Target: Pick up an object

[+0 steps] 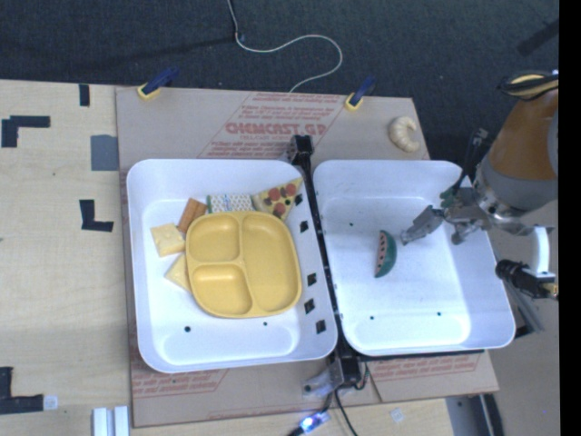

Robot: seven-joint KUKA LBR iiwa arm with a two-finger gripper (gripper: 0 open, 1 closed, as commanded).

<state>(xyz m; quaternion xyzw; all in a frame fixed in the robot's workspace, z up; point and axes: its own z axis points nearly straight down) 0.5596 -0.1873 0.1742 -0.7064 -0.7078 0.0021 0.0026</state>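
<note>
One melon slice lies ungrasped in the right bin; jaw state cannot be determined, so pickup remains undone.

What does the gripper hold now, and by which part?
Nothing. The gripper hangs beside the watermelon slice in the right bin, apart from it.
</note>
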